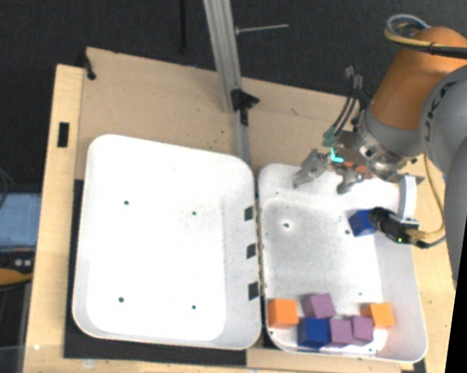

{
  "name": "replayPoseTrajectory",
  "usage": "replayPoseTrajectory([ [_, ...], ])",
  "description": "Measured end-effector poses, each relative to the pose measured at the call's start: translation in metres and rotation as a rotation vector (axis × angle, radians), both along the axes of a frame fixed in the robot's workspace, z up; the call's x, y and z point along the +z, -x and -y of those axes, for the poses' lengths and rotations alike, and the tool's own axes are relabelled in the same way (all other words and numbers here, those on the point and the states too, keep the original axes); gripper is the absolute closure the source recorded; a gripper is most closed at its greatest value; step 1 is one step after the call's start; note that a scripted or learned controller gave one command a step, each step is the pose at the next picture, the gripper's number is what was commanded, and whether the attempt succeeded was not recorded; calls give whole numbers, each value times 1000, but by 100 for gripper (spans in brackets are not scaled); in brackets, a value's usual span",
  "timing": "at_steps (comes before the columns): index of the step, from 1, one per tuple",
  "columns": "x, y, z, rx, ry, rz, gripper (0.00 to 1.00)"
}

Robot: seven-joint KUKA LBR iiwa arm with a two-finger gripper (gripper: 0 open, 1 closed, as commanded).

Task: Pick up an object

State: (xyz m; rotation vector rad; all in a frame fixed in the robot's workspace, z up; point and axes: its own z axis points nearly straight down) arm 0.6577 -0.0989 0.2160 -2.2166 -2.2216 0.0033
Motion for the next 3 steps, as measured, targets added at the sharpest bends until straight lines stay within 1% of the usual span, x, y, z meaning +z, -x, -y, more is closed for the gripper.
replayPoseTrajectory([
  [1,2,-1,0,1,1,4,0],
  [2,-59,5,3,-3,3,-2,0],
  [3,-101,8,1,-6,3,0,0],
])
